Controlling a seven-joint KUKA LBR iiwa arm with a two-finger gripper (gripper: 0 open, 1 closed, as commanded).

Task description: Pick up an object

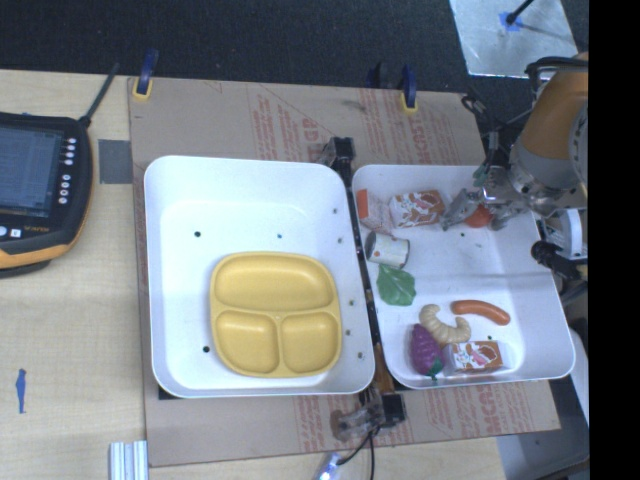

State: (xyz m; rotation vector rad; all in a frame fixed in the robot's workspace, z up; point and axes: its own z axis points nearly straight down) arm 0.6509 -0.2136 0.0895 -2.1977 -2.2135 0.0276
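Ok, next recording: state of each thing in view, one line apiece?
Gripper: low in the right bin's far end, over a red item; fingers unclear.
Yellow tray: flat in the left bin, compartments up.
Sausage: lying flat, right bin.
Green leaf: lying by the bin's left wall.
Purple grapes: lying at the near end.
Packet: lying flat, far end.

Fixed overhead camera, slanted down, 2 bins (160, 268)

Pale wood bench (70, 368) under a brown cardboard sheet (260, 118), clamped by blue clips (146, 72) at its far edge. Dark carpet (250, 13) beyond. Orange-edged pendant (35, 188) left of the cardboard.
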